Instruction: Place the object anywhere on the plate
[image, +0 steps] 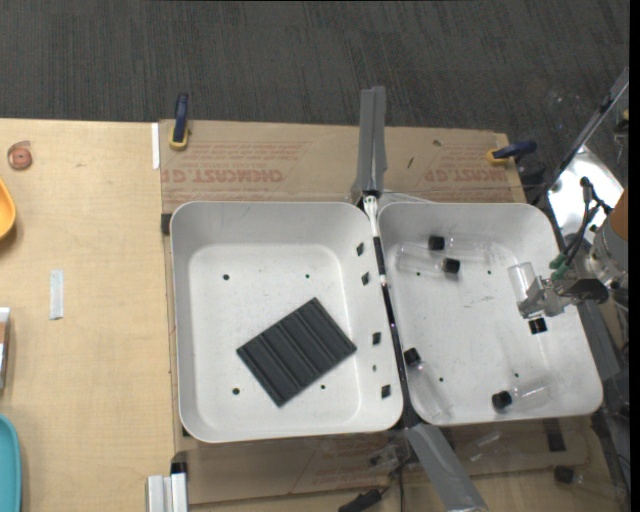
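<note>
Dark carpet lies beyond the counter (80, 230). At the right bin (470, 400)'s right edge hangs the end effector (535, 305), grip state unclear. A dark ridged plate (296, 351) lies in the left bin (200, 300).

Dark grey ribbed rectangular plate (297, 351) lay flat and skewed in the left white bin (200, 235); small black cube-like object (451, 266) sat in the right white bin (480, 215).

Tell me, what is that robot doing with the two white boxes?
The robot's gripper is reaching in over the right bin, near its right side. That bin has a few small see-through pieces with black caps scattered in it. The left bin holds a dark ridged plate lying tilted. Nothing is on the plate yet.
</note>
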